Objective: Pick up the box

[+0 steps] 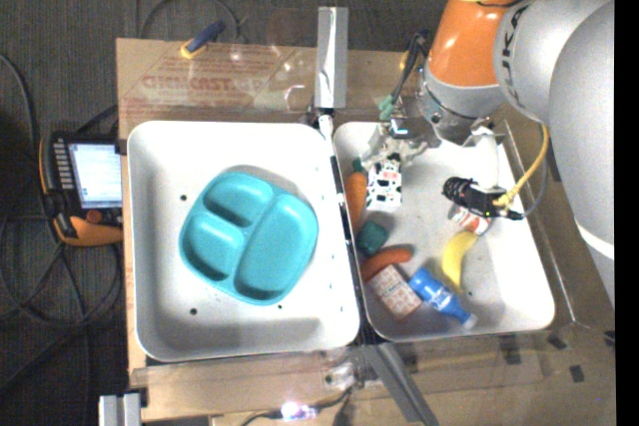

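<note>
The small cow-print box, probably light stiff carton; gripper at its 12 o'clock, grip state unclear.

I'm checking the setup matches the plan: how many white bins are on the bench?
2. The left bin holds a teal divided plate; the right bin beside it holds the small items, including the cow-patterned box below the tool.

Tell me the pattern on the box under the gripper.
The box is white with black cow-like patches, seen in the camera view.
</note>
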